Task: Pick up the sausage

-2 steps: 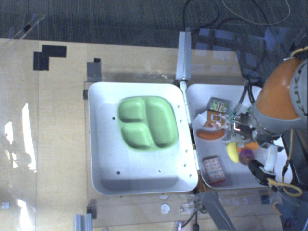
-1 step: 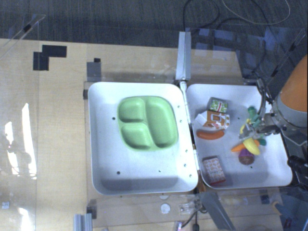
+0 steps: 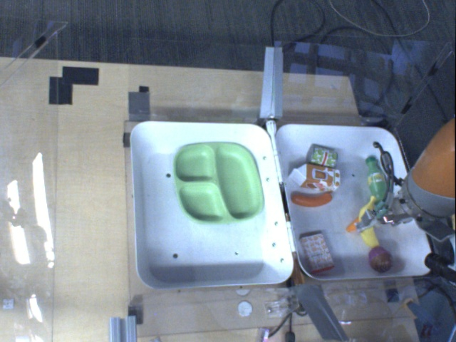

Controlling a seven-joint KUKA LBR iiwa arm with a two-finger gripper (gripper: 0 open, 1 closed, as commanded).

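the sausage (image 3: 311,199) lies in the right bin (image 3: 342,137) just under the orange carton (image 3: 318,177) — gripper (image 3: 385,216) well right of it, jaws' state unclear.

Bright even light, soft focus, left-side glare

Sausage (image 3: 311,199) in right bin (image 3: 342,135)

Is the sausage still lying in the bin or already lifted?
Lying in the bin. The sausage rests flat on the floor of the right bin, just below the orange carton. The gripper is off to its right, apart from it.
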